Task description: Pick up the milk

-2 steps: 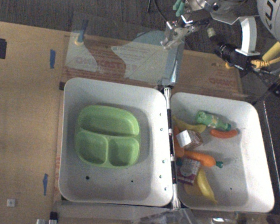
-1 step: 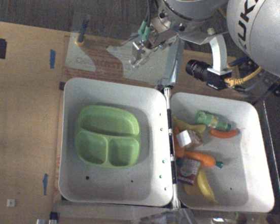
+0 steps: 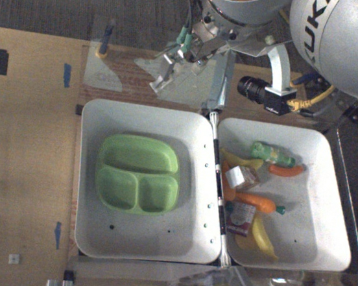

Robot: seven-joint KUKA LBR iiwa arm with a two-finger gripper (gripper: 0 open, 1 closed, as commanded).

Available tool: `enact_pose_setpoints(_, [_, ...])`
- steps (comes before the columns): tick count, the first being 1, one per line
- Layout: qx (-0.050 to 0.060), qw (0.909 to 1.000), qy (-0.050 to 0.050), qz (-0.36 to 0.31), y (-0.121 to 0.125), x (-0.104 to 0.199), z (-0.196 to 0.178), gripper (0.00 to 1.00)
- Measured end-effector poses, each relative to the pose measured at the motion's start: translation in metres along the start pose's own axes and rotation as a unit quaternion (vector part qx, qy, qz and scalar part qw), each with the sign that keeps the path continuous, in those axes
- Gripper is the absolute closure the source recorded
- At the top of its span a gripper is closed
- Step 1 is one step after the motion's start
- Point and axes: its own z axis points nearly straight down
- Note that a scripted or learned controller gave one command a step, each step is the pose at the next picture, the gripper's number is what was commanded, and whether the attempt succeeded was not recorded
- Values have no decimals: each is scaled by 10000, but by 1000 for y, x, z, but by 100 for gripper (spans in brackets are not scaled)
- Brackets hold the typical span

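We see a robotics lab: just below the gripper [image 3: 169, 66], two white bins [image 3: 97, 122] sit on a wooden bench [image 3: 21, 151] marked with black and blue tape, while to its right a small camera [image 3: 258, 90] is mounted on the arm.

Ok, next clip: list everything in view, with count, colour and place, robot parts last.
Bins: two, white, side by side on the bench.
Divided plate: one, green, three compartments, in the left bin.
Milk carton: one, white and brown, right bin near the divider.
Bottle: one, green, lying at the back of the right bin.
Bananas: two, yellow, right bin, one front, one back.
Carrots: two, orange, right bin.
Packet: one, dark red, right bin front.
Arm: one, grey with orange band, top right.
Gripper: one, above the bench behind the left bin.
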Motion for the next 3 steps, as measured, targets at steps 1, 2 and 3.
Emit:
enact_pose_setpoints(1, [-2,9970,2,776,-104,-5,127,0])
enact_pose_setpoints(2, [-6,9951,-8,990,-182,-42,50,0])
enact_pose_setpoints(3, [9,9899,5,1417,-180,-63,78,0])
